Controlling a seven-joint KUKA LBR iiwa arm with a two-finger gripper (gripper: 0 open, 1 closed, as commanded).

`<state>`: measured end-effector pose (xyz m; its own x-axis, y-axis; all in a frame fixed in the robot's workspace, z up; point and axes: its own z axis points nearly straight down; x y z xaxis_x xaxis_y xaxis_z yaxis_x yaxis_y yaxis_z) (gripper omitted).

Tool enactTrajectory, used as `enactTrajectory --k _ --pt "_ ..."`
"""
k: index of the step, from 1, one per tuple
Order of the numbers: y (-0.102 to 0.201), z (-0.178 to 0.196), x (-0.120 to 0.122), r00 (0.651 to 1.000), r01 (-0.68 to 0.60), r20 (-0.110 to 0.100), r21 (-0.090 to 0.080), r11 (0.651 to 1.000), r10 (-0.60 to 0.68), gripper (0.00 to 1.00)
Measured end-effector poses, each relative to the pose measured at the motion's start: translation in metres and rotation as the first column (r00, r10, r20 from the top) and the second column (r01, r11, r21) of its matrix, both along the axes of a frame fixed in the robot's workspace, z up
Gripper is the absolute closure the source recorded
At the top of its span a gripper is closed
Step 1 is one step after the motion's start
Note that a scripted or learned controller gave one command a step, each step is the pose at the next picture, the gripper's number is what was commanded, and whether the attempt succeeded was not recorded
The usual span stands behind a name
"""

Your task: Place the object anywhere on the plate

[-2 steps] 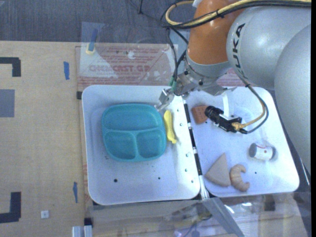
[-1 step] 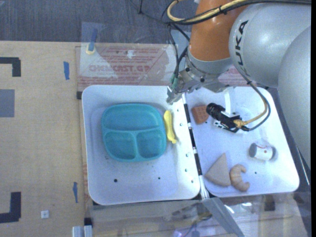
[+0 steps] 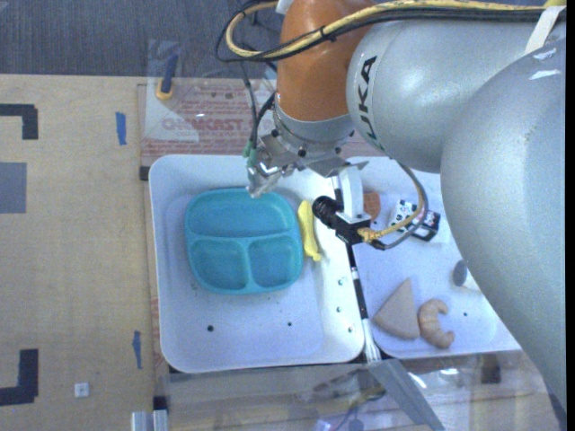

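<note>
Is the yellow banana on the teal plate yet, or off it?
Off. The banana lies on the bin floor against the plate rim's right edge.

A light wooden bench top (image 3: 72,268) is seen across the left and middle of the scene, lit evenly from above. Black angular marks (image 3: 22,119) are printed on it at the far left and near left, and short strips of blue tape (image 3: 120,127) are stuck to it, one far, one near. A grey square patch (image 3: 11,188) is set at the left edge. Beyond the bench, at the far side, a dark grey-blue carpeted floor (image 3: 99,16) is shown, crossed by dark cables. A clear plastic sheet (image 3: 202,115) with faded red print is laid on the far part of the bench. At the near edge, transparent panels and metal framing (image 3: 395,393) are visible.
</note>
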<state>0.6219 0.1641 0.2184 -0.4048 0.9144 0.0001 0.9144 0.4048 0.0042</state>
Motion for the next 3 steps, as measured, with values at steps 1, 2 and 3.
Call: enactTrajectory --k 1,2,3 --pt "-0.029 0.035 -0.02 0.988 -0.155 -0.002 -0.001 0.988 0.155 1.0" --pt "0.054 0.005 0.041 0.979 -0.202 -0.001 -0.001 0.979 0.202 1.0" --pt "0.022 0.015 -0.04 0.926 -0.379 -0.002 -0.001 0.926 0.379 1.0"
